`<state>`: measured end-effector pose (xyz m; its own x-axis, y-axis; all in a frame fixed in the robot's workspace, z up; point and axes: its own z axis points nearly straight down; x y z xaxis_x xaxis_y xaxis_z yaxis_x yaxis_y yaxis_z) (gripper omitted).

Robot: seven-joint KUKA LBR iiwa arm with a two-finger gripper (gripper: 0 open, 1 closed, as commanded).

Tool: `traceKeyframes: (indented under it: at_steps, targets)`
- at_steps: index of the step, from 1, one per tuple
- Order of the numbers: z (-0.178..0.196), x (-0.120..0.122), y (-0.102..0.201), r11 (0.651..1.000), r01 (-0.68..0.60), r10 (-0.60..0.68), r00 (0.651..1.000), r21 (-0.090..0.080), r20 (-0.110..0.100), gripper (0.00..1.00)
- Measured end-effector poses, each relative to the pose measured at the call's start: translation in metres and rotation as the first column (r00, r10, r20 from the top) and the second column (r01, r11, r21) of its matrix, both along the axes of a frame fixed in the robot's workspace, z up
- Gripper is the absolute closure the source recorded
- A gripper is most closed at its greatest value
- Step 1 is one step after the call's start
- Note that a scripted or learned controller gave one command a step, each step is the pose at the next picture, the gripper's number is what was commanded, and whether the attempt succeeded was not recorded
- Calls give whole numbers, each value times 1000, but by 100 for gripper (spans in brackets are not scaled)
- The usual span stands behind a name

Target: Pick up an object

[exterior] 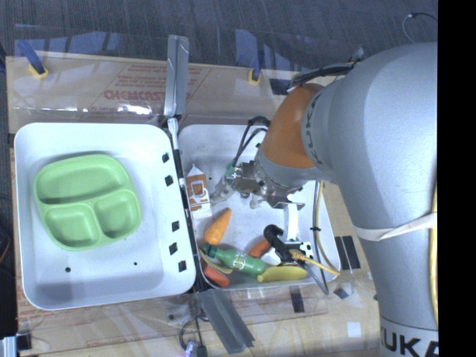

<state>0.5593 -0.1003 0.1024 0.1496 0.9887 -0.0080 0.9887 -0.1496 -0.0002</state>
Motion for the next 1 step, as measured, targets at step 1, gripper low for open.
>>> traceKeyframes:
  at_steps: [1]
  targets:
    - [-11, -73, 5, 998, -56, 56, 998, 9, -2, 0]
